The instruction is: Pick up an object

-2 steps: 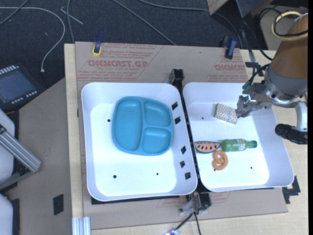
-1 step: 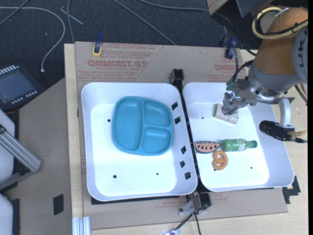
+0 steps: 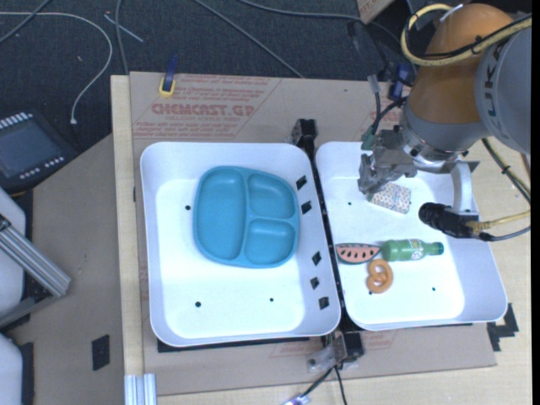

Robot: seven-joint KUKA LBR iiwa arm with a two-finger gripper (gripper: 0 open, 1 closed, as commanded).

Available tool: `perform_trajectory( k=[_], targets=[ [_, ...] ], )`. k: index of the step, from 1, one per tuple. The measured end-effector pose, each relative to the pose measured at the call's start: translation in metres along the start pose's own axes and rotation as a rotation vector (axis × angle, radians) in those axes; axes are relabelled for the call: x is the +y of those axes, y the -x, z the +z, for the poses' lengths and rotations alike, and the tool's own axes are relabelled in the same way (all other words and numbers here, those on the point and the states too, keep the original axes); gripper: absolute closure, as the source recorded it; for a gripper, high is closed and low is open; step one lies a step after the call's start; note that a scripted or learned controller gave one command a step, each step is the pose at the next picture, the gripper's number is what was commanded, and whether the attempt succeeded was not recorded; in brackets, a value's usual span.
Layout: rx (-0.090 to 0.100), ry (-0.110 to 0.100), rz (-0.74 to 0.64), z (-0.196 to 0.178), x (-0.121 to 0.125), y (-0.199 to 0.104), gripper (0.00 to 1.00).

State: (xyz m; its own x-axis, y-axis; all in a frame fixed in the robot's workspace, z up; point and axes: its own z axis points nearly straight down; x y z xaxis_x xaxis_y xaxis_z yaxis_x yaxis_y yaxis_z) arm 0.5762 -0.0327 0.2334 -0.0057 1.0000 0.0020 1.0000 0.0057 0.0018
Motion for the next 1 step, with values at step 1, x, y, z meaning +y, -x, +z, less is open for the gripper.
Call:
perform_trajectory(
  k=[1],
  targets=[
    [0.001, -0.005, -0.001, 0.0080, -0.0005, -0.0629, 1.00]
  ],
)
